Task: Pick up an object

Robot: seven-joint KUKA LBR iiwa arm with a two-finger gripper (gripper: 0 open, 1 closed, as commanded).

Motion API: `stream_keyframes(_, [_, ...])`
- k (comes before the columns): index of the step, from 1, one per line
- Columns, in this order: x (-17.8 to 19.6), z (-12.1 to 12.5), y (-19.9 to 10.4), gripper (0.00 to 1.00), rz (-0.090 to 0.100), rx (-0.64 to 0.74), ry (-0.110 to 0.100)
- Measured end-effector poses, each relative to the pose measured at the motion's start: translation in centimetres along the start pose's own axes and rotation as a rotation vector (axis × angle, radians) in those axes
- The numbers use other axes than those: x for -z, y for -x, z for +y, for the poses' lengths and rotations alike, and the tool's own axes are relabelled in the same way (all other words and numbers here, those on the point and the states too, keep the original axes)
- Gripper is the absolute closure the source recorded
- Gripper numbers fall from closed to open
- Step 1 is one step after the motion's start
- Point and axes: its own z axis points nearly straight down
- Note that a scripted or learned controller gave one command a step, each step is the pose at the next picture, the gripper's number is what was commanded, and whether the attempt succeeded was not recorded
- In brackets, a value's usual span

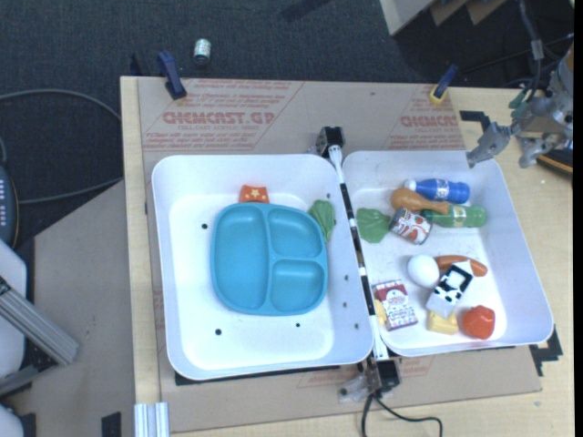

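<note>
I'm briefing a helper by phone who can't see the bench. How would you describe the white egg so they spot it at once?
Look in the right bin, the one crowded with toy food. Near its middle lies the white egg, just left of the black-and-white block and below the red can. It is the only plain white, smooth, rounded thing there.

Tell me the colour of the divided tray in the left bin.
Light blue tray, clearest in the camera view.

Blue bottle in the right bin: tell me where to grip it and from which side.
Grip the blue bottle across its middle, coming straight down from above. It lies on its side along the bin's far edge, white cap end pointing left, so its round body offers two opposite sides. The green bottle lies close in front, so a narrow approach seems safest.
</note>
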Motion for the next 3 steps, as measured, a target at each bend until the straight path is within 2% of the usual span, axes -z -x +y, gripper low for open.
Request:
stream_keyframes(1, [-17.2,1.6,-6.1,0.0,0.002,0.0,-0.003])
stream_keyframes(2, [-17.2,-2.3,-11.0,0.0,0.002,0.0,-0.002])
stream_keyframes(3, [-16.1,-2.2,-11.0,1.0,0.002,0.0,0.002])
